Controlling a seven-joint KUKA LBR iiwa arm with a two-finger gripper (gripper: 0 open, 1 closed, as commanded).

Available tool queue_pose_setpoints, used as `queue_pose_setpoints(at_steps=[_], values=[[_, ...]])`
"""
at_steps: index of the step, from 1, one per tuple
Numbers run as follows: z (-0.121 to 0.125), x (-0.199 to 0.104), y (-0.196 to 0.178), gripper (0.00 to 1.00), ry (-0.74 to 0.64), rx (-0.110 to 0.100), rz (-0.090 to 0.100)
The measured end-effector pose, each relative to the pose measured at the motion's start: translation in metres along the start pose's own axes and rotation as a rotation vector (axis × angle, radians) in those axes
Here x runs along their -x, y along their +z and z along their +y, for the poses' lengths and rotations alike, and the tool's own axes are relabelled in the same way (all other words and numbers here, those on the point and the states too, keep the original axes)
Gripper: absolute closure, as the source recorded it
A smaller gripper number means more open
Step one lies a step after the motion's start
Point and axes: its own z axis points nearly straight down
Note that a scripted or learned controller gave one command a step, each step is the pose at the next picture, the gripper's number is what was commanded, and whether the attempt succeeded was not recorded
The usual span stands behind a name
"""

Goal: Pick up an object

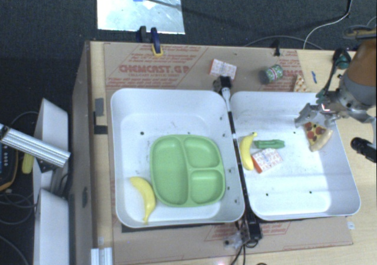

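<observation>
My gripper (316, 119) hangs over the right edge of the right bin (294, 202), with its fingers spread. Directly below it, a pizza slice (317, 135) lies against the bin's right wall, and its upper end sits between the fingertips; I see no grip on it. Further left in the same bin are a yellow banana (246, 151), a green pod-shaped toy (269, 143) and a small red and white packet (266, 159). The left bin (171, 108) holds a green divided plate (188, 169) and a second banana (144, 196) at its front left.
On the bench behind the bins stand a small green can (273, 73), a white card (222, 69) and a patterned piece (299, 83). A black divider (233, 140) runs between the bins. A blue clamp (155, 39) sits at the bench's back edge.
</observation>
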Motion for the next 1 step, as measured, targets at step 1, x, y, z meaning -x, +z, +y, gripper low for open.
queue_pose_setpoints(at_steps=[1], values=[[0.0103,-0.0001,-0.0545,0.0,-0.003,0.001,-0.001]])
